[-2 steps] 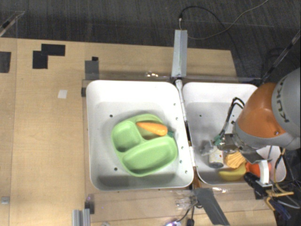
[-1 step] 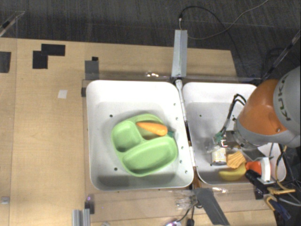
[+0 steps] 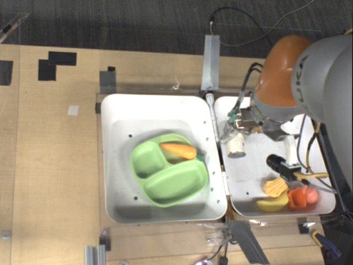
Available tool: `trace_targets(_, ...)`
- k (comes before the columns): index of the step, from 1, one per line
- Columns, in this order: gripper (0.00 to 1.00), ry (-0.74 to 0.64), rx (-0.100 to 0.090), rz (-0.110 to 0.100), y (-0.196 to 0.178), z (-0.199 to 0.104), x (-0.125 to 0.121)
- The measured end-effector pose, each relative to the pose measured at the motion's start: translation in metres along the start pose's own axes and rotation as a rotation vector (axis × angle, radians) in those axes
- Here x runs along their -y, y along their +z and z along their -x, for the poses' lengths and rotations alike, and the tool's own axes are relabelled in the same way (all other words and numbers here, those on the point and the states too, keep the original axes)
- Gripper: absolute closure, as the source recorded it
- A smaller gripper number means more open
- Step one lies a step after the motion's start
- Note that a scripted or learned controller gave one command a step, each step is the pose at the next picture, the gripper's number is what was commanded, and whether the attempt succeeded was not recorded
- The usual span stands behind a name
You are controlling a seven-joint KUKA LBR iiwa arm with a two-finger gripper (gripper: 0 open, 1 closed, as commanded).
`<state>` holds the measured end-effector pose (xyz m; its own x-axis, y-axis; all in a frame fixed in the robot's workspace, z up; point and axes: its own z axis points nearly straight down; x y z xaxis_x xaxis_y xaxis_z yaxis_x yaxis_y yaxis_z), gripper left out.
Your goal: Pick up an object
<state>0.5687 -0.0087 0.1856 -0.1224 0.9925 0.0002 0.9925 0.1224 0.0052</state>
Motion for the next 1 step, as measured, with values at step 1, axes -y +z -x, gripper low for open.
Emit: trace_targets(1, 1.0, -0.02, 0.0, 0.001, -0.1362, -0.0369, 0.0196)
